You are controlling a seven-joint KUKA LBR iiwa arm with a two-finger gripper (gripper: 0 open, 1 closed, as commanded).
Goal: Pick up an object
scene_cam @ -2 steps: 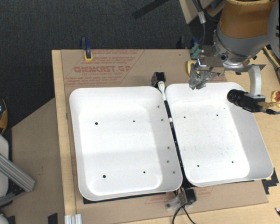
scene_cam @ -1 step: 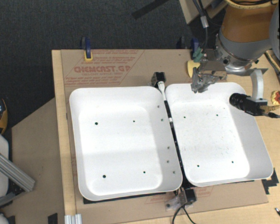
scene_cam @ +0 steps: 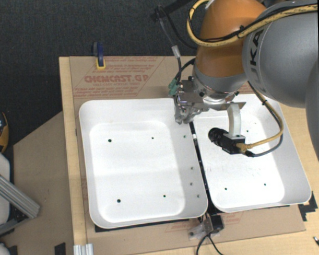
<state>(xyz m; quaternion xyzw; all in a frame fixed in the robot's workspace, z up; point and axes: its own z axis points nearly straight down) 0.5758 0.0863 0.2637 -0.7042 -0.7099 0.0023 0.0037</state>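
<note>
My gripper (scene_cam: 182, 114) hangs low over the far end of the seam between the two white bins, at the left bin's (scene_cam: 92, 153) back right corner. The grey arm with its orange band (scene_cam: 226, 22) reaches in from the upper right and covers the far part of the right bin (scene_cam: 287, 182). The wrist and arm hide whatever lies directly beneath them, and I cannot make out any object at the gripper's tip.
Both bins rest on a brown cardboard sheet (scene_cam: 121, 73) held by a blue clamp (scene_cam: 99, 52) at its far edge. Small dark dots mark the bin floors. A metal rail (scene_cam: 16, 200) sits off the bench at the left.
</note>
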